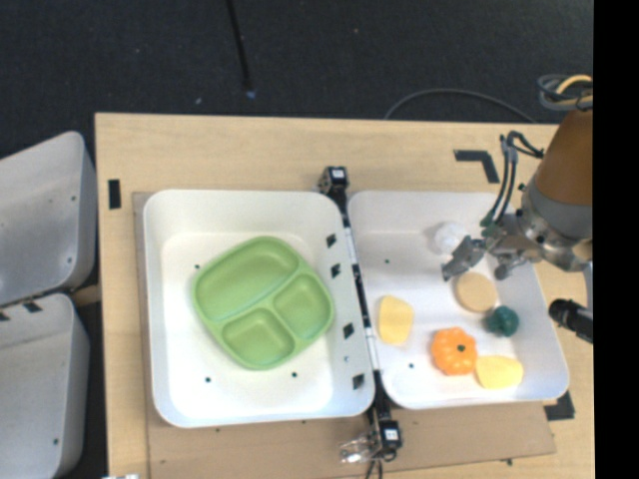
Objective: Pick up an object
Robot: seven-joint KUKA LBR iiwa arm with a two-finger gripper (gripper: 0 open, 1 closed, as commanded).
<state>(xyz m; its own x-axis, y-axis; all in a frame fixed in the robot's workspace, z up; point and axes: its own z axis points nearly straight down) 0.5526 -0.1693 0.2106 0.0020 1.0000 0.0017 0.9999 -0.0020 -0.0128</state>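
- Objects for picking all sit in the right bin (pixel 399 218); nothing is lifted, nothing sits between the gripper's fingers.
- Bench (pixel 250 148), light wood, carries both white bins side by side, with dark floor beyond its far edge.
- Left bin (pixel 175 218) holds one thing: a green divided plate (pixel 263 301) with three compartments, lying flat near the bin's middle.
- Right bin holds five loose items, mostly in its middle and near half.
- Arm (pixel 564 173) comes in from the right, orange band above a grey wrist, over the right bin's far right part.
- Gripper (pixel 486 257) hangs low over the right bin, just above the tan disc; jaws look spread apart, one finger (pixel 461 259) reaching left and the other toward the disc's right side.
- Tan round disc (pixel 475 292) lies flat just under the gripper; can't tell whether the fingers touch it.
- Orange pumpkin toy (pixel 453 351) sits near the bin's front, touching or just beside the pale yellow piece.
- Pale yellow piece (pixel 498 371) lies at the front right of the bin.
- Yellow block (pixel 395 320) lies by the bin's left wall, apart from the rest.
- White crumpled item (pixel 446 236) lies left of the gripper, near its left finger.
- Dark green ball (pixel 503 319) sits just right of the disc's near edge.
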